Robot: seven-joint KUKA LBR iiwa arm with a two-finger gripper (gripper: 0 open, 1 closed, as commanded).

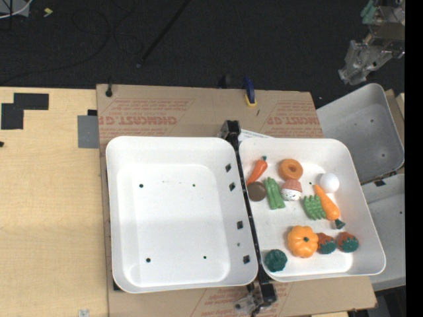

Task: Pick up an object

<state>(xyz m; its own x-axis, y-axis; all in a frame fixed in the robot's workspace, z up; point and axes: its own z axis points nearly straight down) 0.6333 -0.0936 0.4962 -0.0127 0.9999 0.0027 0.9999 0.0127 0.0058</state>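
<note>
The right bin [360, 177] holds several toy foods. A small carrot [258, 170], an orange ring [290, 170] and a white ball [328, 182] lie toward its back. In the middle are a brown disc [256, 191], a green pod [274, 194], a red-and-white piece [291, 191], a ridged green piece [312, 207] and a longer carrot [327, 203]. Near the front sit a pumpkin [303, 241], two red-and-green pieces [326, 244] [348, 242] and a dark green broccoli [275, 260]. My gripper [367, 53] hangs at the top right, well behind the bin and apart from every object.
The left bin [115, 210] lies beside the right one, with black clips [232, 168] along the shared edge. Both rest on brown cardboard [172, 114] on a wooden bench. A grey metal plate [363, 127] lies to the right, and a blue clamp [250, 92] stands at the cardboard's back edge.
</note>
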